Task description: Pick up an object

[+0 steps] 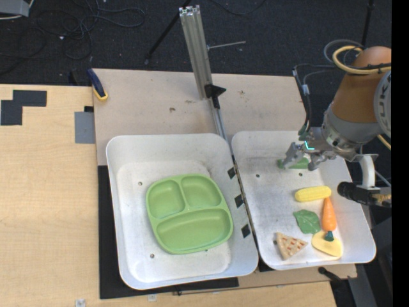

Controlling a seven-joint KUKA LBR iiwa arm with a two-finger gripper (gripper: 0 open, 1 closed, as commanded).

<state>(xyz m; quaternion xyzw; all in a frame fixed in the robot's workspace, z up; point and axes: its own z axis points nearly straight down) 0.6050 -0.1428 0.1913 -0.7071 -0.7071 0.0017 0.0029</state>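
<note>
My gripper [300,158] hangs low over the upper part of the right bin [268,197], reaching in from the right. A small greenish patch shows at its tips, too blurred to name. Below it several toy foods lie in the bin's lower right: a yellow corn cob [313,194], an orange carrot [328,215], a green leaf [308,221], a pizza slice [290,244] and a yellow wedge [327,245]. The corn is the nearest, a short way below and to the right of the gripper.
The left bin [128,171] holds a green divided plate [189,213]. A metal post [198,50] rises behind the two bins, with a rod running down to their shared rim. The arm's grey body and orange band [358,94] stand at the right.
</note>
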